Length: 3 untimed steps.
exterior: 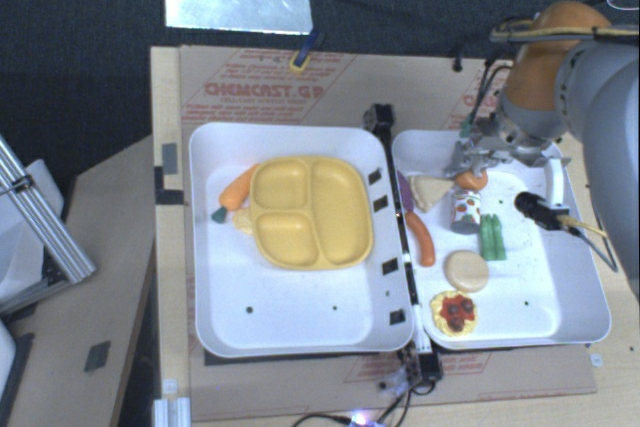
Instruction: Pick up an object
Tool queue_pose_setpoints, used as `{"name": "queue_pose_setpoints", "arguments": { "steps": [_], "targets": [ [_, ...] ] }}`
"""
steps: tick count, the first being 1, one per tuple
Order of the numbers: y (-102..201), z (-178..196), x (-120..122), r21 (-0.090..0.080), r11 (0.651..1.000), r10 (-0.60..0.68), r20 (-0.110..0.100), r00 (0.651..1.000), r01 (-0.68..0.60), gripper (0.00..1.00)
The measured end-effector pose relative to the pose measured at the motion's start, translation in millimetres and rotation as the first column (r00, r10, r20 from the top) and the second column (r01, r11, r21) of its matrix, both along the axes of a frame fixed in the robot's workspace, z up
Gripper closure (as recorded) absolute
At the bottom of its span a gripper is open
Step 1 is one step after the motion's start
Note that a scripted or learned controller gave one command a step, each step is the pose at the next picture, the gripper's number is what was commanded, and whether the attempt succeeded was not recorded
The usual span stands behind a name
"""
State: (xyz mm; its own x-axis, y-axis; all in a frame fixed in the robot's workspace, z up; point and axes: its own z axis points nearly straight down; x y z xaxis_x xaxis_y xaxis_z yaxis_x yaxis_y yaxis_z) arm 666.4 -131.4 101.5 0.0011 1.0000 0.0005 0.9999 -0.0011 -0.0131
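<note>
Bench w/ 2 white bins | right bin (585, 310) holds toys | gripper (470, 165) at far left of it, above small orange piece (471, 181) | finger state: can't tell | piece prob. light, stiff, smooth; pinch across middle.

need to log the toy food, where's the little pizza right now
In the camera view the pizza lies in the right bin near its front left corner, just below the round bun.
</note>
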Motion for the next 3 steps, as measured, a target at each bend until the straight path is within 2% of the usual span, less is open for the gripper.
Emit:
{"name": "queue_pose_setpoints", "arguments": {
  "steps": [1, 2, 3],
  "targets": [
    [-2, 66, 4, -0.002, 1.0, 0.003, 0.023, 1.0, -0.003, 1.0],
    [-2, 121, 6, -0.002, 1.0, 0.006, 0.022, 1.0, -0.006, 1.0],
    [42, 113, -16, 0.001, 1.0, 0.009, 0.014, 1.0, -0.009, 1.0]
  ]
}}
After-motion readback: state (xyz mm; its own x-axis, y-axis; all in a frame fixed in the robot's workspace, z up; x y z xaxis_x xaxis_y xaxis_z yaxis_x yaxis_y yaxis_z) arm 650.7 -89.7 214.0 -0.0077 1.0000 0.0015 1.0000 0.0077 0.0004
